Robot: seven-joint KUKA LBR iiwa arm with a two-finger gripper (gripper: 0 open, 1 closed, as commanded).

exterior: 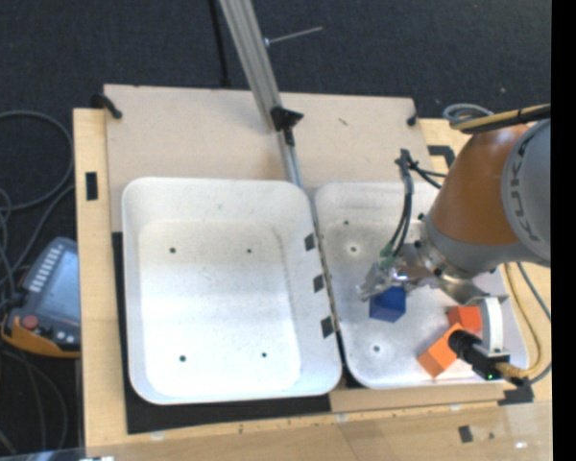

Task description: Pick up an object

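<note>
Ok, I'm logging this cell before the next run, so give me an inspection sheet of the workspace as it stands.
Surface: bench bears two shallow white bins, left bin and right bin.
Job's things: blue block in the right bin, under the gripper; orange block nearer the bin's front right.
Clutter: nothing seen in the bins beyond those.
Gripper: gripper low over the right bin at the blue block; a grasp cannot be confirmed.
Cables: black cables on the floor at left; cable along the arm.
Surroundings: handheld pendant at left, metal rail above.
</note>
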